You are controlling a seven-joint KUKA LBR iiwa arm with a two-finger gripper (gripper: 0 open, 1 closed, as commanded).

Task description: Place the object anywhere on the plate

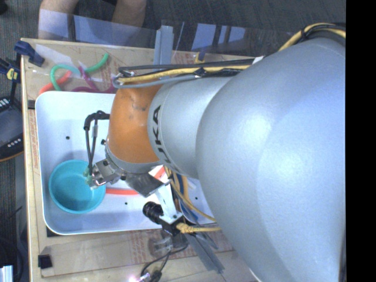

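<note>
Wooden bench [88, 254] boards frame a shallow white bin [56, 116] on the view's left side, with dark carpet beyond its top edge and a person's legs standing there. Inside this bin, near its lower left corner, sits a round blue plate [70, 187] with a raised rim. The gripper [97, 178] hangs at the plate's right edge, just over the rim — whether it is spread or closed cannot be told from this angle, since the wrist hides most of it. A thin orange-red strip [120, 190] lies on the bin floor just right of the plate, running out from under the gripper toward the arm; what it is cannot be made out, and nothing can be seen lying on the plate's blue surface. The arm [264, 157] is the main obstruction: its grey shell and orange band [132, 125] cover everything right of the plate, including most of the bin floor. A black cable [90, 140] loops above the plate and drops down to the gripper. Yellow and black cables [176, 72] run along the arm's top edge, and more hang from its underside below and right of the plate. Above the plate, past the bin's far wall, a green hose-like loop [61, 72] and some pink and red pieces lie on the bench under clear plastic. 1 small black block [44, 261] sits on the bench below the plate.
</note>
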